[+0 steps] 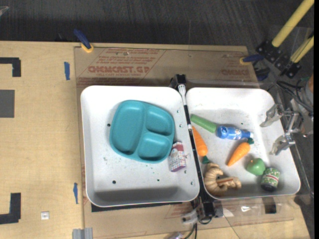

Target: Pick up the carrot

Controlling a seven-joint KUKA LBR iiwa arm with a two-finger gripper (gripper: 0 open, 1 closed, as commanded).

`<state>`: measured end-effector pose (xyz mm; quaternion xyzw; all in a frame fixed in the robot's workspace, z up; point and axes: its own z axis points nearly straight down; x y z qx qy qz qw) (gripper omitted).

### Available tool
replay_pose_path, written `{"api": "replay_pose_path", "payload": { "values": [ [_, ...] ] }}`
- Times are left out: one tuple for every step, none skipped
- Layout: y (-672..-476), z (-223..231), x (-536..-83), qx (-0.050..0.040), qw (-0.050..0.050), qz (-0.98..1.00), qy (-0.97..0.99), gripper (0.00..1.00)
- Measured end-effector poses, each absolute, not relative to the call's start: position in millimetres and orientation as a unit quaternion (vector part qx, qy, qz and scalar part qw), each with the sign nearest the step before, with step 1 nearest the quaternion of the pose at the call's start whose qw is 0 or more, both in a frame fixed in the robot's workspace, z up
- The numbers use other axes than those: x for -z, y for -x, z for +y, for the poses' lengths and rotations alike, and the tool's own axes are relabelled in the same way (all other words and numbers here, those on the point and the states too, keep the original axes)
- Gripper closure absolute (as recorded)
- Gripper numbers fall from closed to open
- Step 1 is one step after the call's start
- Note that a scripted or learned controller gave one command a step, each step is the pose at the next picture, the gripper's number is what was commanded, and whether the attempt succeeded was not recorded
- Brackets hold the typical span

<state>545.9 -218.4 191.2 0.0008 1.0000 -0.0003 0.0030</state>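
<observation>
The left bin holds a teal divided plate and, near its right wall, a small white packet. In the right bin, a carrot lies hard against the divider, which leaves little room for a finger on that side. A second carrot lies tilted near the middle of the bin, its leaf end touching a blue bottle, with a green cucumber above and left, a braided pretzel below, and a green pepper and a round dotted ball to its right. This central carrot looks the easier target; closing across its thick middle, away from the bottle, should hold best. The gripper hovers at the bin's right rim with its metal fingers spread apart and nothing between them. The bins sit on a cardboard sheet over a tan bench, with dark carpet beyond
</observation>
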Motion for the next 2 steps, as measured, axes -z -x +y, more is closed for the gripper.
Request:
{"api": "replay_pose_path", "payload": {
  "values": [
    [-537.6, -192, -115, 0.002, 0.008, 0.998, 0.069, 0.0],
    [-512.4, -132, -90, 0.0014, 0.008, 1.0, 0.03, 0.0]
  ]
}}
